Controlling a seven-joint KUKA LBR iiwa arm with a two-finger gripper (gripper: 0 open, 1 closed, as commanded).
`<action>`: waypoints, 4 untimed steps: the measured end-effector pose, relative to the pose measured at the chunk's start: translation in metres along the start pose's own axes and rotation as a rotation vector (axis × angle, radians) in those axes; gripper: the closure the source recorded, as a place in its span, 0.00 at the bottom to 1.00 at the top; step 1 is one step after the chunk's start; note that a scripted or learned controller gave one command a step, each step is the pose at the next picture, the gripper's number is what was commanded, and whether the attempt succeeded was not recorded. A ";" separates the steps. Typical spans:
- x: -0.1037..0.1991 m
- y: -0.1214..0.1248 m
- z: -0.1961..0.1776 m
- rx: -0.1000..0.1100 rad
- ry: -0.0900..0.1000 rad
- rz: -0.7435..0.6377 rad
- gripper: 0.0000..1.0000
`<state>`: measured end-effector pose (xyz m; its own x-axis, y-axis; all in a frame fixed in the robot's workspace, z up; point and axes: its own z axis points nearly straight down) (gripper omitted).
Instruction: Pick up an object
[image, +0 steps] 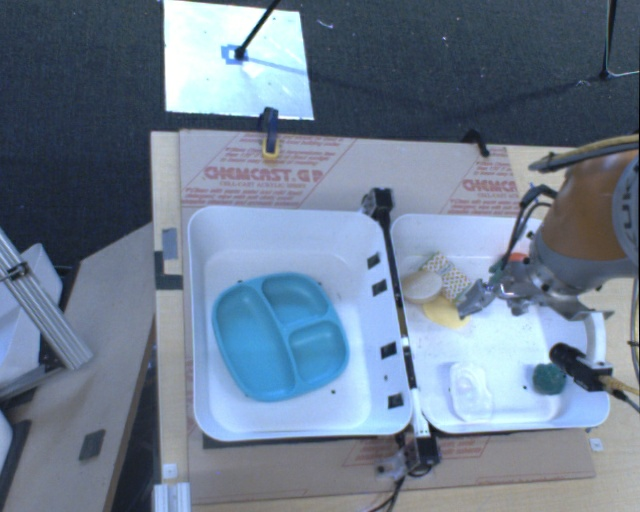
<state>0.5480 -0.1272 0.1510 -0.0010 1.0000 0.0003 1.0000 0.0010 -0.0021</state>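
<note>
One pale wooden bench (170, 330) carries one brown cardboard sheet (330, 170). The sheet bears red print reading "CHEMCAST GP" at its far left, and the same print repeats, partly cut off, at its far right. One grey square panel (235, 60) lies on the dark floor beyond the bench.

Two shallow white plastic bins sit on the sheet, touching along a central seam with black clips. The left bin (210, 240) holds one item: a light blue plastic plate with three compartments (282, 335), lying flat near the middle.

One grey robot arm with an orange band (590, 215) reaches in from the right over the right bin (500, 230).

The right bin holds five loose items. One white crumpled object (470, 390) lies near the front wall. One round tan disc (421, 287) lies at the far left, touching one yellow rounded piece (442, 312) on its near side and one checkered patterned item (446, 271) on its far side. One small dark green lump (547, 377) sits at the near right, beside a black fitting.

The two-finger gripper (476, 298) hangs low, just right of the yellow piece. Whether its fingers are parted or hold anything cannot be told.
</note>
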 end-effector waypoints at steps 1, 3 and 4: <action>-0.005 0.006 0.046 0.000 0.000 0.001 0.00; -0.014 0.003 -0.018 -0.009 -0.002 0.002 1.00; -0.014 0.005 -0.057 -0.008 -0.002 -0.003 1.00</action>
<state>0.5533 -0.1417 0.2076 -0.0041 1.0000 -0.0016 1.0000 0.0041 0.0062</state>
